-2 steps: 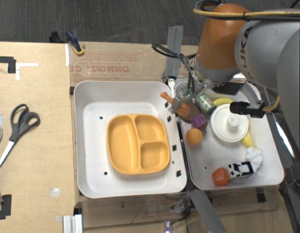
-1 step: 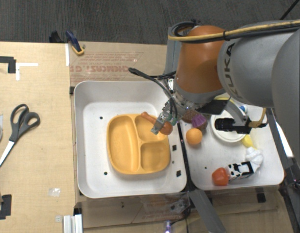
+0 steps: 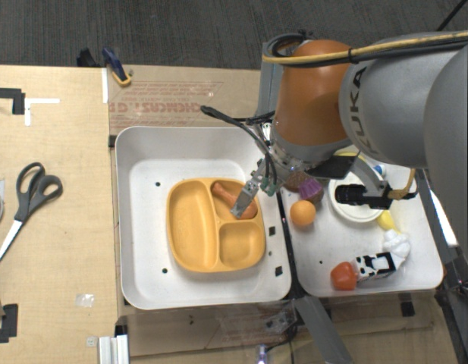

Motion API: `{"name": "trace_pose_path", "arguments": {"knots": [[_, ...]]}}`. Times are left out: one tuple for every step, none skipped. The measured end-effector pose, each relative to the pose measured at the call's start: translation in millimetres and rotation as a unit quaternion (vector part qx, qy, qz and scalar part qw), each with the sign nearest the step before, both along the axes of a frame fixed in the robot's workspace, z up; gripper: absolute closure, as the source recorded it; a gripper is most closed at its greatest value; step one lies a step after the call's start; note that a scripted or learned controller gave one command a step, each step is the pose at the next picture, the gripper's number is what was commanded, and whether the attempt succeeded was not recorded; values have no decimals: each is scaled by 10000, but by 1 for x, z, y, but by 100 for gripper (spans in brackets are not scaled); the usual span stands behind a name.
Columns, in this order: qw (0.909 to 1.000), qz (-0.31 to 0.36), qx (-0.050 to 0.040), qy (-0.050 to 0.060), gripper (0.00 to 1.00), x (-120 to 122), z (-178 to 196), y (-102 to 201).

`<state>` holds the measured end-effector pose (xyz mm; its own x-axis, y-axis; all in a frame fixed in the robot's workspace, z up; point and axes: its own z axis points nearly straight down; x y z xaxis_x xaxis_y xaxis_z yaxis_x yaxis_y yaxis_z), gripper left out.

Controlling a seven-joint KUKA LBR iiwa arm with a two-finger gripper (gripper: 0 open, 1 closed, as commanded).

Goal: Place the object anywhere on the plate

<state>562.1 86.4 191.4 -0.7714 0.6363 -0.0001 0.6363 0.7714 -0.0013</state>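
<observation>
A yellow divided plate [image 3: 194, 226] lies in the left white bin [image 3: 142, 203]. An orange-red sausage-like object [image 3: 227, 192] rests in the plate's upper right compartment. My gripper [image 3: 244, 200] reaches down from the right over that compartment. Its grey fingers [image 3: 247, 195] sit right at the object's right end. The object's far end is hidden behind them, and I cannot make out whether they close on it. The arm's orange band and grey body cover the top of the right bin.
The right bin [image 3: 325, 275] holds an orange ball [image 3: 302, 214], a purple piece [image 3: 310, 189], a white round dish [image 3: 358, 203], a red tomato-like toy [image 3: 343, 276] and a black-and-white toy [image 3: 376, 265]. Scissors [image 3: 27, 196] lie on the wooden bench at the left.
</observation>
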Motion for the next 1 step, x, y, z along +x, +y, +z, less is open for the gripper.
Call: {"name": "trace_pose_path", "arguments": {"knots": [[9986,-535,-4,-14,0,43,15,-88]]}}
